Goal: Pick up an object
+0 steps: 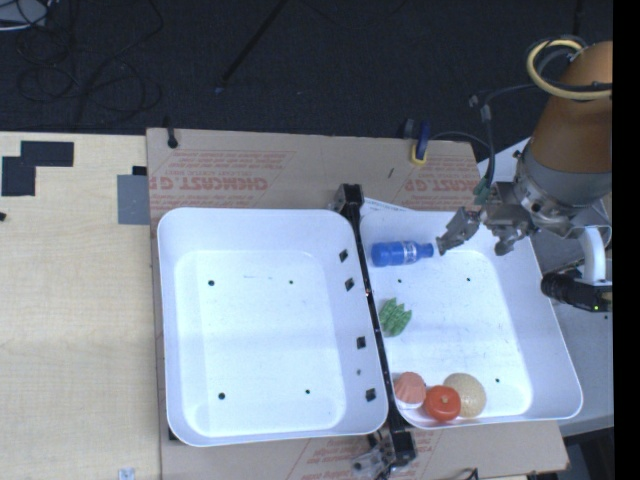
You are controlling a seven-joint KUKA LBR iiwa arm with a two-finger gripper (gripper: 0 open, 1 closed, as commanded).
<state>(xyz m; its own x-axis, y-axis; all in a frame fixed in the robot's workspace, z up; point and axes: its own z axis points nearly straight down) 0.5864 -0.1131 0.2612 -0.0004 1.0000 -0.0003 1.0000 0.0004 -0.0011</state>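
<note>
- Gripper (470, 230) above right bin (545, 368) far edge; fingers look spread apart, nothing btwn them.
- Blue bottle (401, 254) lies on its side just left of it.
- Green item (395, 317) mid-bin, too blurry to ID.
- Round objs (441, 396) in near corner, overlapping.

The light was bright and even on my two white bins (262, 230). The floor (250, 48) behind was dark. Shadows were soft. Everything looked a bit fuzzy.

In the right bin (520, 328) we find open floor mid-tray; a blue bottle (402, 254) blocks the far edge, a green piece (395, 317) sits by the divider, and three round objects (440, 395) crowd the near corner
</note>
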